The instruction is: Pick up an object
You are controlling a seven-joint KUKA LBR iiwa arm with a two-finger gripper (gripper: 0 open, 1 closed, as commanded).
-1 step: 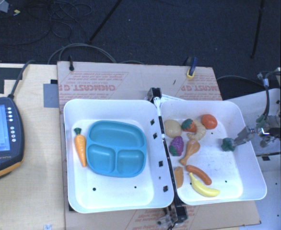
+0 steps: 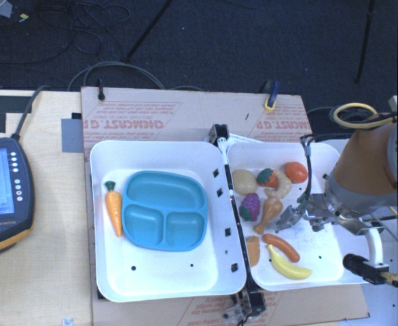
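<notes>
Claw [image 2: 291,217] blurred — beside drumstick [image 2: 270,212].

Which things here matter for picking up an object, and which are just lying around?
Job in hand:
- hand, over the right bin
- purple grapes, chicken drumstick, sausage, banana, tomato, potato, all in the right bin

Lying about:
- blue divided plate and carrot in the left bin
- control pendant on the bench
</notes>
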